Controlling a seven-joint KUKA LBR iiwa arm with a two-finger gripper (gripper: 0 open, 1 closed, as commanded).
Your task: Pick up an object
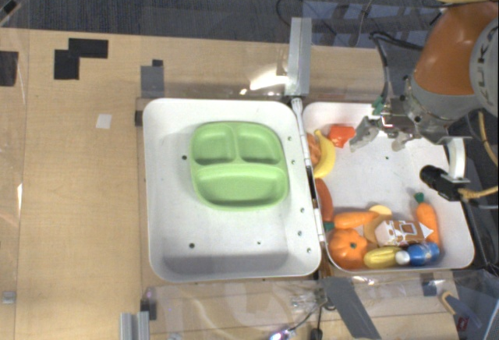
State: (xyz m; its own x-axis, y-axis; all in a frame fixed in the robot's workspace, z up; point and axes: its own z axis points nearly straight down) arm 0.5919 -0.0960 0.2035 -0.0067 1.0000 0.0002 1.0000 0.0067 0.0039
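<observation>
While the claw hangs open and empty over the right bin, we see a red toy just to its left, beside a banana. Most toys lie well below it, along the bin's near edge, an orange pumpkin among them.

Two white bins sit side by side on the worktop. The left bin holds a green divided plate. The right bin holds toy food: a banana and a red piece near its far left corner, and along the near wall a pumpkin, a carrot, a yellow piece and a blue piece. The gripper hangs over the far part of the right bin, fingers apart, with nothing between them.
</observation>
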